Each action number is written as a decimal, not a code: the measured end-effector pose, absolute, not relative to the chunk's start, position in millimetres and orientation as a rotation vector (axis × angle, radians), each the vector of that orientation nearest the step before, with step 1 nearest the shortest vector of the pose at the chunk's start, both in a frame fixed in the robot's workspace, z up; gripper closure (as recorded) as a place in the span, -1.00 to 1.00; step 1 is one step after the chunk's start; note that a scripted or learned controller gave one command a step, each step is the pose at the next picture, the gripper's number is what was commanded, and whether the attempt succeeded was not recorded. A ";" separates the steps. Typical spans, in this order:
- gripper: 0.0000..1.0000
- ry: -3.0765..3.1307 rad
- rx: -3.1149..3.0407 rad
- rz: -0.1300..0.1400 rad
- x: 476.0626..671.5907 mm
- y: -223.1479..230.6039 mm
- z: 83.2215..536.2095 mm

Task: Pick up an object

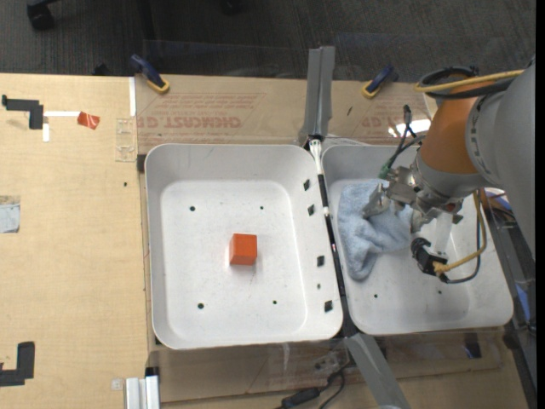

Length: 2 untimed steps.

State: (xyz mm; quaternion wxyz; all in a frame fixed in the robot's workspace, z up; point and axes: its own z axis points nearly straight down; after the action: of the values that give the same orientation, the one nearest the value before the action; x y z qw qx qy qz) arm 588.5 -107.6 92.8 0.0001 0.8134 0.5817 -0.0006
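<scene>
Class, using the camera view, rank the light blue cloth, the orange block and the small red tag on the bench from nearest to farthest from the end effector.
Measured from the end effector:
1. Light blue cloth, right bin, directly at the end effector.
2. Orange block, middle of the left bin.
3. Small red tag, on the bench, far left.

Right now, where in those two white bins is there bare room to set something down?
The left bin is mostly bare floor on every side of the orange block near its middle. In the right bin, the near strip below the light blue cloth is free. Its far half is crowded: the cloth bunches there and the gripper sits over it.
</scene>
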 end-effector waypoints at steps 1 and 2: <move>-1.00 1.827 2.555 -0.001 588.5 -107.6 92.8; -1.00 1.497 2.763 -0.002 517.2 -102.9 92.2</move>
State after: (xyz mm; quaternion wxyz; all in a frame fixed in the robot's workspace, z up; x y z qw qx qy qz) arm 517.2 -102.9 92.2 -0.0005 0.8792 0.4764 -0.0006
